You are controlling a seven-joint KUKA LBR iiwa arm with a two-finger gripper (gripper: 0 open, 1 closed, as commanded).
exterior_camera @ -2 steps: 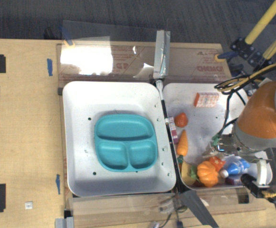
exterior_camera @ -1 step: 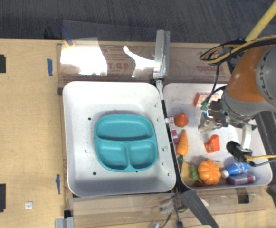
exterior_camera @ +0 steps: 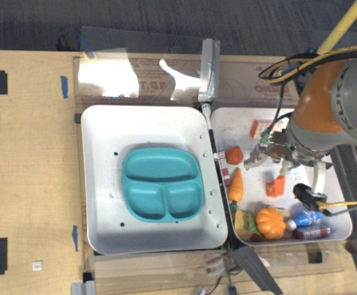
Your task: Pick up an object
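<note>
Over the middle of the right bin [exterior_camera: 236,118]: tool [exterior_camera: 269,161], fingers spread apart, nothing gripped between them. Hanging clear of every toy, as far as can be told from above.

Closest, at 5 o'clock from tool: small orange-red block [exterior_camera: 276,186], just beside but apart. At 9 o'clock: round red tomato-like toy [exterior_camera: 234,155], near the bin's left wall. At 8 o'clock: orange carrot [exterior_camera: 236,186], standing roughly lengthwise, below the tomato-like toy. At 11 o'clock: flat red-orange packet [exterior_camera: 256,128], near the bin's far side.

Farther out at 6 o'clock, along the bin's near wall: orange pumpkin [exterior_camera: 271,222], with a yellow-green item [exterior_camera: 247,221] touching at its 9 o'clock, kind unclear. At the pumpkin's 3 o'clock: blue-and-purple bottle [exterior_camera: 307,224], lying on its side, just beside.

Well apart at 9 o'clock, past the shared wall: left bin [exterior_camera: 104,134], holding a teal divided plate [exterior_camera: 163,183] near its centre, three compartments, lying flat.

Under both bins: pale wooden bench [exterior_camera: 31,165], with a blue tape strip [exterior_camera: 64,86] at its 10 o'clock region.
</note>
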